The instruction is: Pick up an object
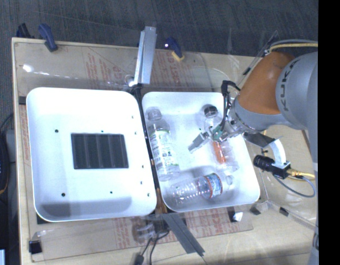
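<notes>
- KUKA arm (294,90) reaches in from the right, orange band above the wrist, wrist bent down over the right bin (181,106)
- Gripper (209,137) sits low inside that bin, near its middle-right; one grey finger (197,142) juts out to the left, well apart from the rest of the tool, so the fingers read as spread wide with nothing between them
- Just beside the gripper, on its right, lies a small clear bottle with orange contents (220,152), lengthways toward the near wall; likely the pick target, since the tool hovers closest to it. Touching or not: cannot tell
- Tall clear water bottle (160,143) lies along the right bin's left wall, cap toward the far side, label facing up
- Second clear bottle with a blue label (200,186) lies across the near wall, probably rolled there by the bin's sloped floor
- Small round clear item (210,112) sits just beyond the gripper; too small to name
- Left bin (53,115) carries a dark ribbed rectangular panel (99,150) at its centre
- Blue clamps (48,37) at the far edge pin the plastic sheeting to the bench
- Judgement: grasp not yet made; open fingers set low suggest a closing move on the orange bottle comes next
</notes>
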{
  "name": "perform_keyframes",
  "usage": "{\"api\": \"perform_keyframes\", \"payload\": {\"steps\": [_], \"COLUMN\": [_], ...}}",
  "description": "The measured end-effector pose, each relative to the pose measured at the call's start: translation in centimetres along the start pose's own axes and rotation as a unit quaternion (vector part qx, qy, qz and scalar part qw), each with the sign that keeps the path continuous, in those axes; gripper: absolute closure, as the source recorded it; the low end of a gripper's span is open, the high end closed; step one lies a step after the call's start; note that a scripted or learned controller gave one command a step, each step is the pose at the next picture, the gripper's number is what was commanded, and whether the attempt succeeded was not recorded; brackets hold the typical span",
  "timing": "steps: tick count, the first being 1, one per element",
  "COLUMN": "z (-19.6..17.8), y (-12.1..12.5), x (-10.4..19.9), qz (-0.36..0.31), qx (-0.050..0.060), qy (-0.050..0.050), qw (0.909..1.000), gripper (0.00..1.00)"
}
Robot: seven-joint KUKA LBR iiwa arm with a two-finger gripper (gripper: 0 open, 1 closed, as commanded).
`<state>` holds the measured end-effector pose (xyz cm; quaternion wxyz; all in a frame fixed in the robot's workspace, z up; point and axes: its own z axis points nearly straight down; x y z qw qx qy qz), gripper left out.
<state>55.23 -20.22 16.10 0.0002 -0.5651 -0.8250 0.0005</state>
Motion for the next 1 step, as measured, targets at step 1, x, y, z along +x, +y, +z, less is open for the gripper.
{"api": "perform_keyframes", "payload": {"steps": [1], "z": [-0.95], "y": [1.13], "x": [-1.16], "qz": [-0.020], "qx": [-0.001], "qy": [0.000], "qw": [0.9998], "gripper": [0.00]}}
